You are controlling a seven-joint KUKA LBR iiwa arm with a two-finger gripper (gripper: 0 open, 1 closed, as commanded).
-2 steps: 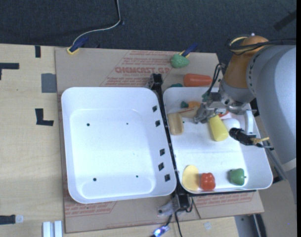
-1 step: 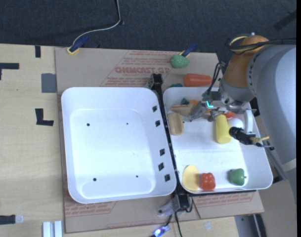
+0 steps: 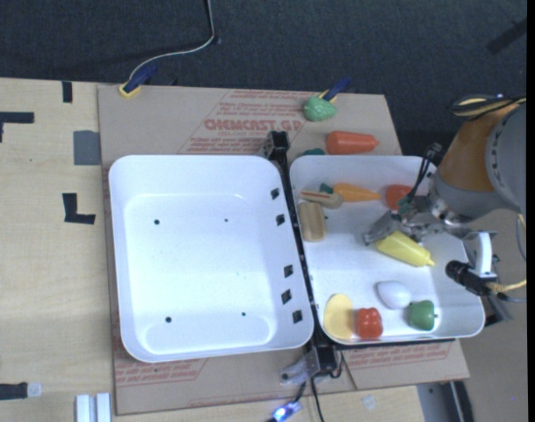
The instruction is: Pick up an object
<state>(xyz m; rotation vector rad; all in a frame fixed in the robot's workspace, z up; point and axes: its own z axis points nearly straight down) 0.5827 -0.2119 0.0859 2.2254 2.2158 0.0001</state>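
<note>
yellow corn cob (image 3: pixel 406 249): lies slanted mid right bin, just beside the end effector (image 3: pixel 381 230)
orange carrot (image 3: pixel 357 192): far side, lying flat
wooden block (image 3: pixel 313 221): left wall
red tomato (image 3: pixel 369 323), green piece (image 3: pixel 420 314), white egg (image 3: pixel 393 294): near edge

Two shallow white plastic bins (image 3: pixel 197 262) look smooth and glossy; the brown printed cardboard sheet (image 3: pixel 241 121) beneath seems matt.
</note>
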